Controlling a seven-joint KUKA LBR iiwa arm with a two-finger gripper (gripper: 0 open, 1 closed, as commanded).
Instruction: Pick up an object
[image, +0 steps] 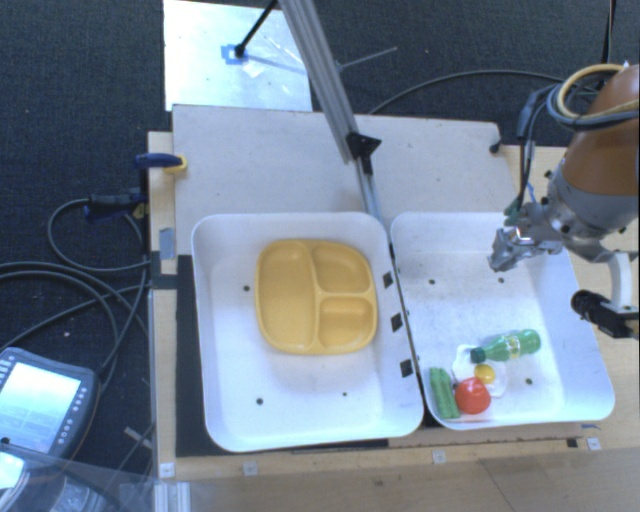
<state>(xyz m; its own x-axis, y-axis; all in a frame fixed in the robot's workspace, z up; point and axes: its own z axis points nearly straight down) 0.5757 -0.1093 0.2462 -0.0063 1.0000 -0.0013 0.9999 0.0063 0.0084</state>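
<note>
In the right bin (560, 300), several small items cluster near the front: a green bottle (508, 346) lying on its side, a fried-egg toy (482, 372), a red tomato (472, 397) and a green pod-shaped piece (441, 391). My gripper (507, 251) hangs over the back of the right bin, well behind those items and apart from them. Nothing shows between its fingers.
A yellow divided plate (316, 296) lies in the left bin (225, 330). A slanted metal pole (330, 85) crosses the back of the bench. Cables and a teach pendant (35, 400) lie on the floor at left.
</note>
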